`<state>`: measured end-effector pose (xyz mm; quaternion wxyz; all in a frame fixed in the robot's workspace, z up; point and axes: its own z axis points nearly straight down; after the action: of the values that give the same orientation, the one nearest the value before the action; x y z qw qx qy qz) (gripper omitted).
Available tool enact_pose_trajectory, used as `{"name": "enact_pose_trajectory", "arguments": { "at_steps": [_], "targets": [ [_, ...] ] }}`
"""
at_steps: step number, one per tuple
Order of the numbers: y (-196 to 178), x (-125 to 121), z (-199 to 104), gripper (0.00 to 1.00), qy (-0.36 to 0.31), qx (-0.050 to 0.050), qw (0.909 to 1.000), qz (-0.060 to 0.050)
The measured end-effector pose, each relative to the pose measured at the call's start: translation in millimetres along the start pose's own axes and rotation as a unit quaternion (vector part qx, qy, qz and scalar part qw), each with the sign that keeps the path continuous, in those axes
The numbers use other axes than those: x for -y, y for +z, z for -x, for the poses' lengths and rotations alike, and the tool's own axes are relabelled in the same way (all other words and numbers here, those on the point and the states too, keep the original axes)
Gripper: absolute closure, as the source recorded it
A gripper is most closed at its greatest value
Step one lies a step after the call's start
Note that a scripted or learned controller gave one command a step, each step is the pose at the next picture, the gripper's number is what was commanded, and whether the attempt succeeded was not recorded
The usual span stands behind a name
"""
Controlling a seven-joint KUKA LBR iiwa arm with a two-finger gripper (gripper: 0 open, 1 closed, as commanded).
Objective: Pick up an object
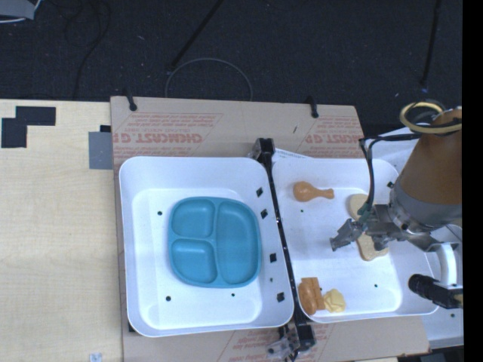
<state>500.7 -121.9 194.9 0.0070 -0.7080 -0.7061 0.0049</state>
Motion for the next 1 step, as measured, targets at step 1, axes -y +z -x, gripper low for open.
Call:
{"name": "enact_pose_trajectory", "arguments": {
  "at_steps": [1],
  "targets": [
    [-6.6,-2.8,0.1,0.0,-0.001,0.001,1.0,0.006]
  ]
}}
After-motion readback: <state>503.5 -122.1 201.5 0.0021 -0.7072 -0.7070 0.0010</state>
